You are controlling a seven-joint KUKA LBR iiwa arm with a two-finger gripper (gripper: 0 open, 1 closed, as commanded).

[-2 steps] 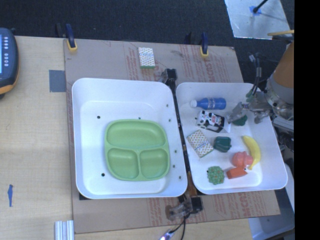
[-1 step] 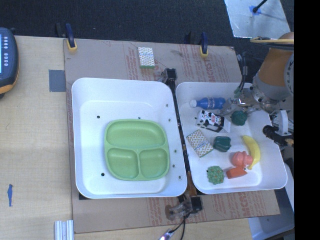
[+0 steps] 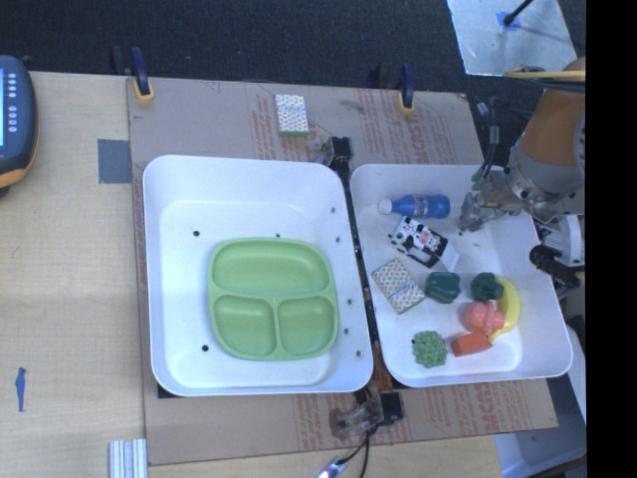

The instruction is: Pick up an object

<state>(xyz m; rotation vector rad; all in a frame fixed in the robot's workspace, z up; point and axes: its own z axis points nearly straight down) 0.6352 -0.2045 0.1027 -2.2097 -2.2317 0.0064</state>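
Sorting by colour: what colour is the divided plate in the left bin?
Light green plate, in the camera view.

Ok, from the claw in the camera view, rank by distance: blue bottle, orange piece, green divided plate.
Measured from the claw:
1. Blue bottle, just left of it, in the right bin's upper part.
2. Orange piece, near that bin's front edge.
3. Green divided plate, across in the left bin.

arm point(image 3: 552, 137) cut off at right, jaws unclear

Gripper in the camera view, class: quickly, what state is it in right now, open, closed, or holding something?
Gripper: cannot be told; it hangs over the right bin near the blue bottle, with nothing visibly held.
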